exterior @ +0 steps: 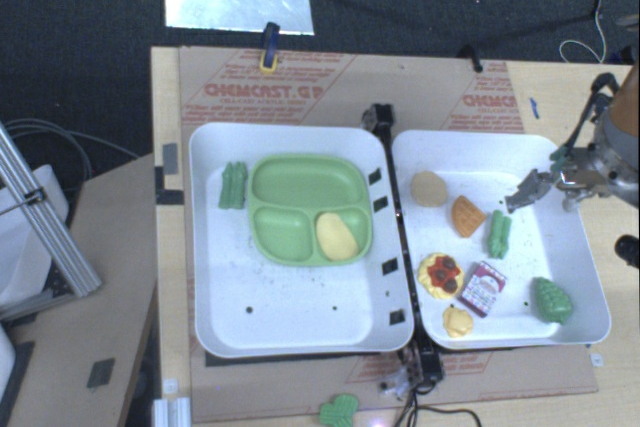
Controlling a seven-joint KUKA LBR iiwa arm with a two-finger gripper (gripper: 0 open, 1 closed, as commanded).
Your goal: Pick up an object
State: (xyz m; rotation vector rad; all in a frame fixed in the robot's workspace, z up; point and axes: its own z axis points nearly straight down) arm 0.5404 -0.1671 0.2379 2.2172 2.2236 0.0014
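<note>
Arm: reaches in over the right bin (pixel 590 245) from its far right corner, wrist above the bin's rim.
Gripper: the gripper (pixel 524 191) points leftward into the right bin, above its upper middle floor.
Fingers: seen as one dark grey tip; I cannot tell whether they are spread or pressed together. Nothing is visibly between them.
Candidate objects, right bin: a tan round piece (pixel 429 188), an orange wedge (pixel 467 215), a green upright piece (pixel 498 233), a pizza toy (pixel 440 275), a small red carton (pixel 483 289), a yellow piece (pixel 458 320) and a dark green lump (pixel 551 300).
Nearest object: the green upright piece lies just below and left of the tip, with the orange wedge beside it; neither appears touched.
Left bin (pixel 215 315): holds a green divided tray (pixel 300 205) with a yellow piece (pixel 337 236) in its lower right compartment, and a green bundle (pixel 233 185) beside the tray.
Progress: judged early. No object is lifted; all rest on the bin floors.
Remaining: choose a target, descend, close on it, raise it clear.
</note>
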